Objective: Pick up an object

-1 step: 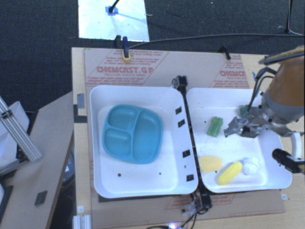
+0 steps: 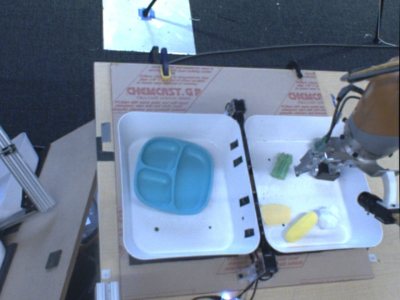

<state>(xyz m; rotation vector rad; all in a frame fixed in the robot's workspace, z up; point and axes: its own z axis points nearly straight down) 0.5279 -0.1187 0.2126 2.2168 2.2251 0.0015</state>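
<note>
Two shallow white bins sit side by side on the surface; the left bin (image 2: 128, 167) carries a blue divided plate (image 2: 174, 174), the right bin (image 2: 369, 230) holds the candidates for picking. The hand (image 2: 319, 164) hangs low over the middle of the right bin, toward its far half; whether it is spread or pressed together cannot be read from here, and nothing is seen gripped in it. The nearest candidate is a green block (image 2: 282, 165), lying just beside the hand toward the divider between the bins. A pale yellow disc (image 2: 275, 214), a yellow banana-shaped piece (image 2: 301, 227) and a small white object (image 2: 328, 217) lie along the near edge of that bin. To do the step well, the hand should be centred over one object, aligned across its narrow side, and lowered squarely; the green block looks the easiest reach. The bins rest on a board lettered in red (image 2: 162, 92), clamped at the far edge, with dark carpet (image 2: 50, 42) beyond.
</note>
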